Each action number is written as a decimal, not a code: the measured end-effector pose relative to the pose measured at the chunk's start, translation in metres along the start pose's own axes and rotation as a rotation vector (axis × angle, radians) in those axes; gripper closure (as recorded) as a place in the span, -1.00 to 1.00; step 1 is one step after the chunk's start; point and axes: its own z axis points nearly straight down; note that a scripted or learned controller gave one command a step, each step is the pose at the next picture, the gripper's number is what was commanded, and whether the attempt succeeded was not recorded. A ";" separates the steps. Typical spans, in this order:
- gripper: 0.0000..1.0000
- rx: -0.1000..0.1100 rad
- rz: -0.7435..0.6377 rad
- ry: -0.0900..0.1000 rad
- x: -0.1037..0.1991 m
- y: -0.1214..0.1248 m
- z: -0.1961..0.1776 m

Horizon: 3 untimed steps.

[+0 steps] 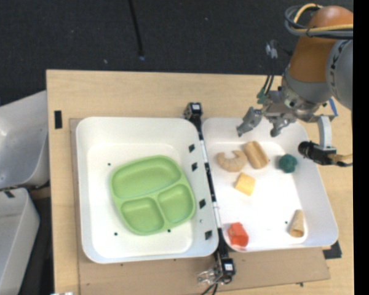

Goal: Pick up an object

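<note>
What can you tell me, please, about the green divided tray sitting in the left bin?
The green divided tray is a light green, plastic-looking plate with rounded corners and three compartments: one long section along the far side and two smaller ones nearer the camera. It lies flat and right side up on the floor of the left bin, turned slightly askew to the bin's walls. Nothing rests in it, and it touches none of the walls.

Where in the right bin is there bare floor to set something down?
In the right bin, the open patch lies between the yellow block, red piece and tan cone. The far end is crowded: croissant, tan roll, green ball, with the gripper above.
</note>
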 end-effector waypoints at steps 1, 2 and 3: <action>-1.00 -0.014 -0.002 -0.001 0.000 0.002 -0.009; -1.00 -0.011 -0.001 -0.003 -0.003 0.004 0.033; -1.00 -0.010 0.000 -0.003 -0.007 0.011 0.092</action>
